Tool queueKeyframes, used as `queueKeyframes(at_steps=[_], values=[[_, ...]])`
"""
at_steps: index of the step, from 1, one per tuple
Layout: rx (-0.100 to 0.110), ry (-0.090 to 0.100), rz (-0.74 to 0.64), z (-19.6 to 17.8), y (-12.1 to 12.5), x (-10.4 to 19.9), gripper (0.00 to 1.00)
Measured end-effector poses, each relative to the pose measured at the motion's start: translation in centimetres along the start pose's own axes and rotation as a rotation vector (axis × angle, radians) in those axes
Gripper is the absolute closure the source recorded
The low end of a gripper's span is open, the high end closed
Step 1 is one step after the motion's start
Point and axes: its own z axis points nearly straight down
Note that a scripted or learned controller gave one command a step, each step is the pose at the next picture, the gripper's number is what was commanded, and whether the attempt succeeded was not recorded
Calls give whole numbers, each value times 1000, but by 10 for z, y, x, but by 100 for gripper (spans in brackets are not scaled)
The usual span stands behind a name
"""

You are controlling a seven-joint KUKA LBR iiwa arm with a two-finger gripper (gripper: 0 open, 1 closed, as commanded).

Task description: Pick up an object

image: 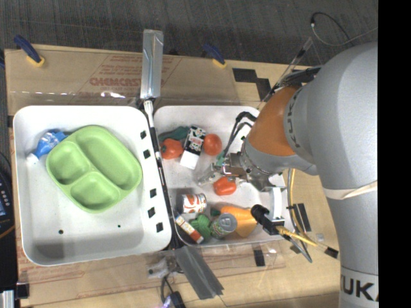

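The gripper (221,172) sits low in the right bin (247,115), right over a small orange-red toy (225,186). Honestly can't tell what the business end is doing, since the wrist hides too much. That toy looks like the target: mid-bin, with a similar red piece (211,144) and a black-and-white carton (193,142) further back. A can (193,203) and an orange bottle (239,221) crowd the front. Best bet is dropping straight down, centred, and lifting slowly so the neighbours stay put.

Bulky grey arm (343,114) with an orange band (273,124), black cables and "KUKA" lettering.
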Motion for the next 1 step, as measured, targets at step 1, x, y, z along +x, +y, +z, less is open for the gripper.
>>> queueKeyframes(at_steps=[1], values=[[4, 1, -7, -9, 0, 1, 100]])
